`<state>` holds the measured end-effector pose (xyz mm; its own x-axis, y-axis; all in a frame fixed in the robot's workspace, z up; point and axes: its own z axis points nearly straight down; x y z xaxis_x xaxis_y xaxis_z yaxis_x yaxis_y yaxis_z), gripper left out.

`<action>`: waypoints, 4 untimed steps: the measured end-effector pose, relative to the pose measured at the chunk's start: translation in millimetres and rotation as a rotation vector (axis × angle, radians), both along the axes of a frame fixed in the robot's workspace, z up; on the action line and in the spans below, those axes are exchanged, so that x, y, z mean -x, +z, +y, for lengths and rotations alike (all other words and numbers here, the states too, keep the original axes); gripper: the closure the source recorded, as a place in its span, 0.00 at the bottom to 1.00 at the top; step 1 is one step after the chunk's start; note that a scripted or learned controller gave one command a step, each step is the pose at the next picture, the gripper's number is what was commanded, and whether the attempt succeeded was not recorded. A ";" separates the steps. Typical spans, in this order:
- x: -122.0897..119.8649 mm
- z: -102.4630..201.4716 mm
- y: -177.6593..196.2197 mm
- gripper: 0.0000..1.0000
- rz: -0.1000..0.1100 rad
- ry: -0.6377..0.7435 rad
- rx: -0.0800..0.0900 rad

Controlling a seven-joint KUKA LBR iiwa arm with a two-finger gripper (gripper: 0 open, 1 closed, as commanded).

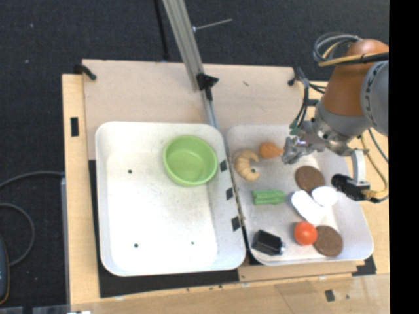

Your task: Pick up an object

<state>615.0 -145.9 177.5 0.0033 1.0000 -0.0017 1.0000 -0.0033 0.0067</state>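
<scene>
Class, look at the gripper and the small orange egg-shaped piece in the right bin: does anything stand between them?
Nothing visible does. The gripper hangs just right of the orange piece, with only bare bin floor between them.

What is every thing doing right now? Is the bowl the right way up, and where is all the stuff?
green bowl: upright, in the left bin, nothing in it.
croissant: lying in the right bin, by its left wall.
orange ball: resting beside a brown disc.
green block: lying flat.
black block: lying near the front edge.
gripper: low over the right bin, holding nothing visible.
</scene>
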 end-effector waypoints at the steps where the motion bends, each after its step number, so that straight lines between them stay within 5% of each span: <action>1: -1.3 -1.5 33.5 1.00 0.001 0.005 -0.001; 4: -18.7 156.2 41.1 1.00 0.004 0.012 -0.004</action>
<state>633.7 10.2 218.5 -0.0084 1.0000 0.0020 1.0000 0.0084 0.0026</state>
